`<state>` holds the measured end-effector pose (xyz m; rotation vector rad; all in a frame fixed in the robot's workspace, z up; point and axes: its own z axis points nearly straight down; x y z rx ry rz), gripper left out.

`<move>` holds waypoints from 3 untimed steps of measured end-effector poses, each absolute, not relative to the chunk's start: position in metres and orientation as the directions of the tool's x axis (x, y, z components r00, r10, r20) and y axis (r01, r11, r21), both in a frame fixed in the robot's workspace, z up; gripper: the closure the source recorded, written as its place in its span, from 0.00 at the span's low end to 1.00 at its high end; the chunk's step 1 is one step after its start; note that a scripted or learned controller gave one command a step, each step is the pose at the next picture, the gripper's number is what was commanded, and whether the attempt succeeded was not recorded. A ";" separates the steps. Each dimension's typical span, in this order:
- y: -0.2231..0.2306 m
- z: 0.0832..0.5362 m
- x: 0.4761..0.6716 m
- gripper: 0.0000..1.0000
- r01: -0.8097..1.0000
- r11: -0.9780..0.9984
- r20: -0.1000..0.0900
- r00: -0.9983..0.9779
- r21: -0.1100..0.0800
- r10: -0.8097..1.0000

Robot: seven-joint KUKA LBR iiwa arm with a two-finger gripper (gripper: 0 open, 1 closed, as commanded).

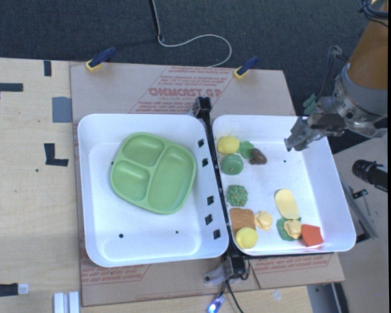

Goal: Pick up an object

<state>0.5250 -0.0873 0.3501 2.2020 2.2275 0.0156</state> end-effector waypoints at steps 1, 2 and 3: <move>0.039 0.433 0.550 1.00 1.000 0.016 0.003 -0.016 0.010 1.000; 0.084 0.367 0.489 1.00 1.000 0.006 0.000 -0.006 -0.010 1.000; 0.123 0.505 0.484 1.00 1.000 0.008 0.005 -0.008 0.014 1.000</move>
